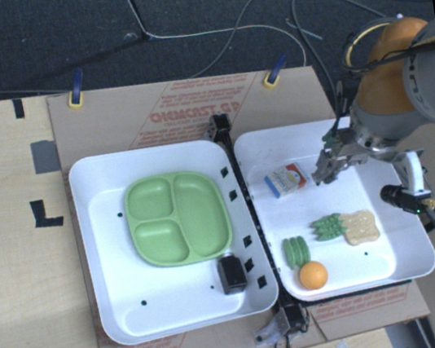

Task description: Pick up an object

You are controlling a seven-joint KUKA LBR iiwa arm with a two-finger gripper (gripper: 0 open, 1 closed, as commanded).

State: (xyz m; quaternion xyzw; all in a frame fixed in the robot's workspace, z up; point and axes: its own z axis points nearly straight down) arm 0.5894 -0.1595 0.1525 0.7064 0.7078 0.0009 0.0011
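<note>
now | pincer (326, 173) just right of carton (285, 180) | right bin (398, 263) centre bare

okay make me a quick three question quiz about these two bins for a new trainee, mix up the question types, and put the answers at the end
1. True or false: the green divided plate lies in the left bin.
2. Which item lies nearest the end effector? A) orange ball B) small red, white and blue carton C) black block
3. Fill in: the tan toast-shaped piece touches the spiky green toy on its ____ side in the camera view.

Key: 1 true; 2 B; 3 right.
</note>
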